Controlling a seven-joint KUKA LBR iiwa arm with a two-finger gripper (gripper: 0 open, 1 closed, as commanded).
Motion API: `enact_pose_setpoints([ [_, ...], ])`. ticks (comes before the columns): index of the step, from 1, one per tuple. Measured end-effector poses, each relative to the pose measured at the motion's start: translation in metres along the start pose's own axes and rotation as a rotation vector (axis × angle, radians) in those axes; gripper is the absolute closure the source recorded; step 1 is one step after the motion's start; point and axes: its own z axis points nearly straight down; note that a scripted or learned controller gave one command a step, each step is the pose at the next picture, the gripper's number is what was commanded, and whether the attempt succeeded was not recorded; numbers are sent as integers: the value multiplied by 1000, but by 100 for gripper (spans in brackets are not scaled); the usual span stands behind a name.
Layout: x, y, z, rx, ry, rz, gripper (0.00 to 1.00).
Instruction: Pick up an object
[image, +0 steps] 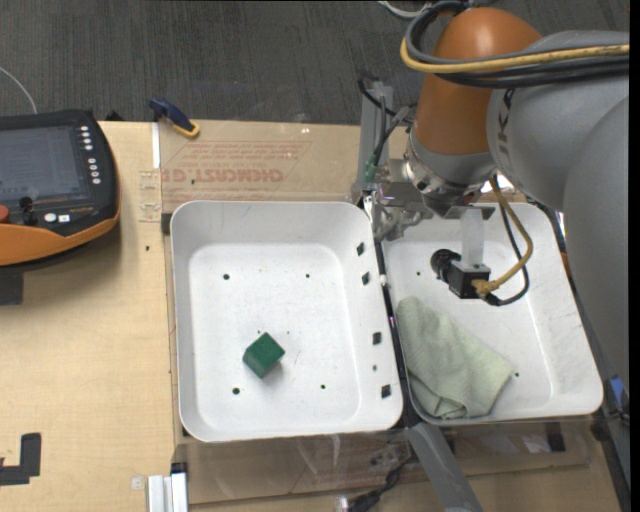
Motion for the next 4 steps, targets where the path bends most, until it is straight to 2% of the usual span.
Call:
enact_pose_setpoints([
  [1,2,-27,-12,2,0,180,100],
  [2,-5,-85,-11,3,0,360,100],
  [3,-86,-106,61,4,1,509,100],
  [4,-55,-122,62,5,0,658,100],
])
